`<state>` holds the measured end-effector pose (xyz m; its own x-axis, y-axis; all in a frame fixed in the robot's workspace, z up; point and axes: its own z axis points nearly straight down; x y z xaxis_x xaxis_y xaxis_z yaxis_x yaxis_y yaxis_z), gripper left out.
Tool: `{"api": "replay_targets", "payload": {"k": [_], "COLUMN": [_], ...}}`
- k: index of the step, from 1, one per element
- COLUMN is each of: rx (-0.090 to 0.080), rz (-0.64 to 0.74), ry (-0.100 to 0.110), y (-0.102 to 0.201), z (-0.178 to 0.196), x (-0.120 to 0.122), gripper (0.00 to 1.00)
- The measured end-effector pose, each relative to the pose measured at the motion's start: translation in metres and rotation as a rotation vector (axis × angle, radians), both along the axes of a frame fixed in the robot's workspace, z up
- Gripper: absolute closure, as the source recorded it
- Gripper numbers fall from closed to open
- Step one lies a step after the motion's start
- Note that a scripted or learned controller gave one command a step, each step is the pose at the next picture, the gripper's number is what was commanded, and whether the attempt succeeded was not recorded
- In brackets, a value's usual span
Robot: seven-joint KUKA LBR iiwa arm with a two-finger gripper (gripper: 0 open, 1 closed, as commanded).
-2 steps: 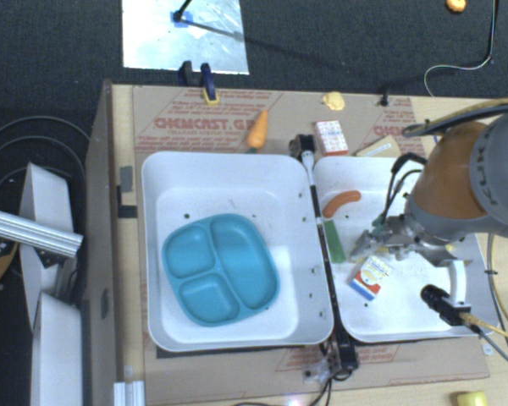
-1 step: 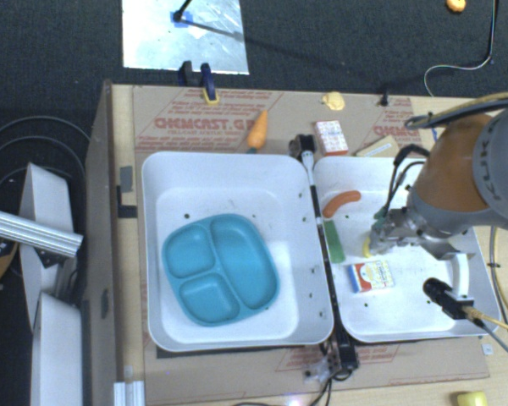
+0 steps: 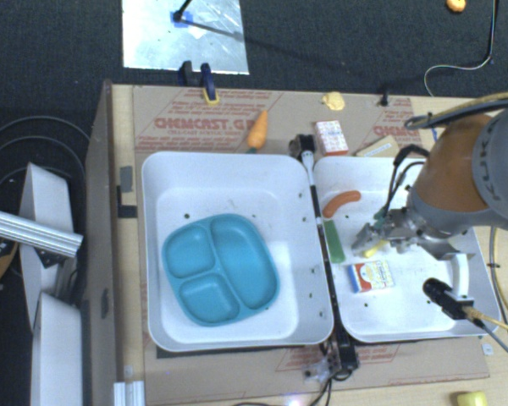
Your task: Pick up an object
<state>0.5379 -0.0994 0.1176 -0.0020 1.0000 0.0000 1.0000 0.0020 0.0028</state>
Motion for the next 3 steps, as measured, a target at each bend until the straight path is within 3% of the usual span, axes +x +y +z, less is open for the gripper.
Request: {"api": "replay_targets", "payload": {"k": [1, 2, 3], "rx": [-0.003, 0.001, -0.004], "rz": [0.005, -0.002, 0.002], "ry": [-0.01, 0.006, -0.008], "y": [-0.012, -0.006, -0.039], "z": [-0.032, -0.034, 0.004], "x": [0.104, 0.043, 0.108], "gripper": [0.0, 0.0, 0.0]}}
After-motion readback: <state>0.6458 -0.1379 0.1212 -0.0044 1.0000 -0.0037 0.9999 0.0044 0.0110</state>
